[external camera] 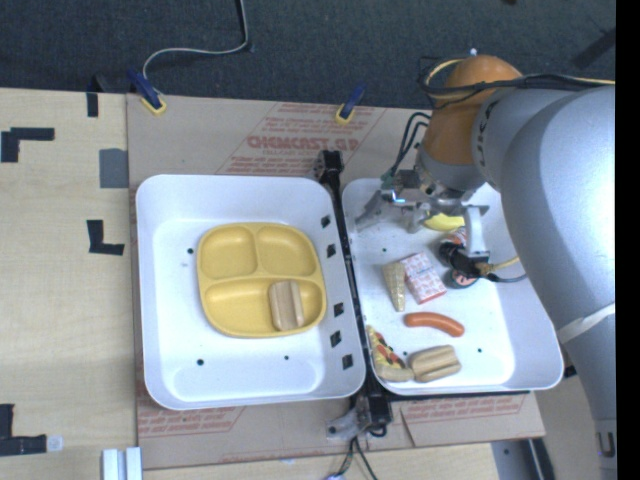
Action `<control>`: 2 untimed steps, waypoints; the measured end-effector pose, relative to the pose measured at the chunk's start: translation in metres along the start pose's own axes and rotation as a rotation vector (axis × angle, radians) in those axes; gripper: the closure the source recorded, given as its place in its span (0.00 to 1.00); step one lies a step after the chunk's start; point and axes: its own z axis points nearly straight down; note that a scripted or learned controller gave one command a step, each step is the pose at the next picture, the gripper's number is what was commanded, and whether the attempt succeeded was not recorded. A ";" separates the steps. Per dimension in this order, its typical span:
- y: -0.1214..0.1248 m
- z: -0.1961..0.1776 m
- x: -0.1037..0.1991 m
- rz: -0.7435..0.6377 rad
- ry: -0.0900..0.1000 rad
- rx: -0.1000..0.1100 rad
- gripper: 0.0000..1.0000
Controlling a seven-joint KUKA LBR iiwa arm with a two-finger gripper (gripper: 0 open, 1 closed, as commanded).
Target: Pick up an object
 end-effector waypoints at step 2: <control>0.000 0.000 -0.001 0.000 0.001 0.000 0.00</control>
